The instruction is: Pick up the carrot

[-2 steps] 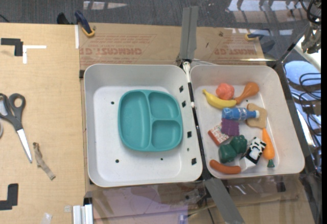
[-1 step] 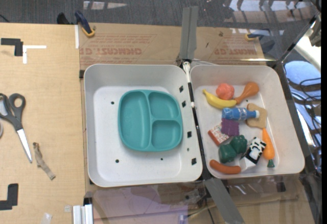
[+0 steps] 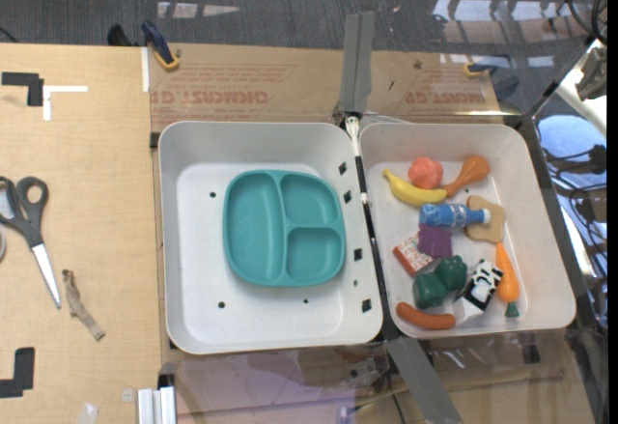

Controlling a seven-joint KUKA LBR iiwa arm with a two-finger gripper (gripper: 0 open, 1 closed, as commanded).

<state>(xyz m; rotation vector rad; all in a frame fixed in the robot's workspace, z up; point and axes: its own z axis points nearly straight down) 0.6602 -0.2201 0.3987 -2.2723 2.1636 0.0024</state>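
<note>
approach not yet begun: i see the carrot (image 3: 506,275) untouched at the right bin's (image 3: 537,171) edge; pincer state i cannot tell; next, descend over it.

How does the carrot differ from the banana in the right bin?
The carrot is orange with a green tip, while the banana is yellow. The carrot is straight and lies near the bin's right wall, running front to back; the banana is curved and lies across the bin towards the back. The carrot touches the black-and-white toy; the banana lies against the orange-red ball. Both are toy foods lying flat in the right bin.
</note>
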